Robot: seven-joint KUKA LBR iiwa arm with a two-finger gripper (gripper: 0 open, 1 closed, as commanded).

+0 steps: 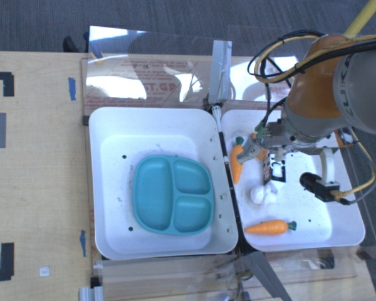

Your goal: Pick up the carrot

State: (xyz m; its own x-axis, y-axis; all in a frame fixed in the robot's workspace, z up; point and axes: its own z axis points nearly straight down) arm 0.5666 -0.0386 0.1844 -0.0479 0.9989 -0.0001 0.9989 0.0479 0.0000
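Two orange carrots lie in the right bin [344,231]. One carrot [237,163] lies lengthwise against the bin's left wall, green top pointing to the back. The other carrot [268,227] lies across the bin near the front edge, green top to the right. My gripper [261,150] hangs low over the back left of this bin, just right of the first carrot's top, and a small orange patch shows at its tip. The grey arm and its orange band cover the bin's back right part.
The left bin [106,143] holds a teal divided plate [173,194]. A white lumpy object [263,195] lies mid-bin between the two carrots. A black part on a cable [318,187] hangs over the right bin's right side. A clear panel stands behind the bins.
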